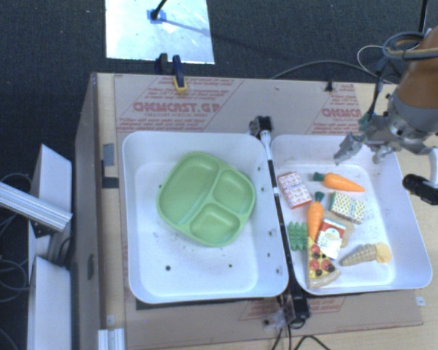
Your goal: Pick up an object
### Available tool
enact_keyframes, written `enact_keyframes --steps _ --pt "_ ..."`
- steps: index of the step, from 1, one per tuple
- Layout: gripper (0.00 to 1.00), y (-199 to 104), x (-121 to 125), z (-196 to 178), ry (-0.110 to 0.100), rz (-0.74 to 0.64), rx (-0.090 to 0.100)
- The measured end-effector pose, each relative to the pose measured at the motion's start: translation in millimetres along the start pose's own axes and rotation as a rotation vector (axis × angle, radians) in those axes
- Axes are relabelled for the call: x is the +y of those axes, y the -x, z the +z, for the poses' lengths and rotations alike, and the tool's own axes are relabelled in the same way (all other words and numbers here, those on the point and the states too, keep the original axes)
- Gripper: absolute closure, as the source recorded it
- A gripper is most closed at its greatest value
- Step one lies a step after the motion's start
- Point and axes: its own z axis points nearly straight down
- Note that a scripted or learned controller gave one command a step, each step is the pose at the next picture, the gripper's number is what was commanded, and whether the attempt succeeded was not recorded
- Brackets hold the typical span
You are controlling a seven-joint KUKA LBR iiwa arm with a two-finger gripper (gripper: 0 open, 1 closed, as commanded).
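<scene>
My gripper (363, 150) hangs open over the far edge of the right bin (409, 217), with nothing between its fingers. Below and left of it lies an orange carrot (342, 182). A second carrot (314, 219) lies further down the bin. Around them lie a red and white packet (295, 189), a checkered box (348, 207), a red carton (331, 238), a pizza slice (320, 263), an ice-cream cone (365, 254) and a green toy (298, 235).
The left bin (150, 268) holds a green divided plate (206, 197). A black divider (274, 195) runs between the bins. A black arm part (423, 188) sticks out over the right bin's right rim. Cables hang at the bench's far right.
</scene>
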Motion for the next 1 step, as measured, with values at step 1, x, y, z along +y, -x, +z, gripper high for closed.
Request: enact_keyframes --steps 1 --pt "0.0 5.9 18.6 111.2 -0.002 -0.001 0.001"
